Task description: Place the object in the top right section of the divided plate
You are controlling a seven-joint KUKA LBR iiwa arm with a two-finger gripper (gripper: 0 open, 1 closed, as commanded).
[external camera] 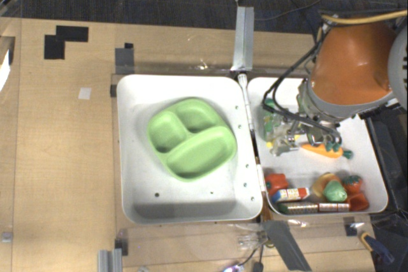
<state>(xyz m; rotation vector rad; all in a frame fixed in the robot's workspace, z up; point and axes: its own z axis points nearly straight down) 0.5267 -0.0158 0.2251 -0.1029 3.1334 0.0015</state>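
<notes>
A green divided plate (191,140) lies in the left white bin (140,194), with two small sections toward the back and one long section toward the front; all look bare. My gripper (285,139) hangs low over the right bin (379,197), under the orange wrist band (354,64). Just right of the gripper lies an orange toy carrot (325,150) with a green top. The arm's body and cables hide much of the fingers.
Along the right bin's front edge lie several toys: a red piece (277,183), a small can-like item (294,193), a green and yellow piece (334,189), a red one (356,185) and a dark bar (319,206). A metal divider rail (244,41) stands behind the bins.
</notes>
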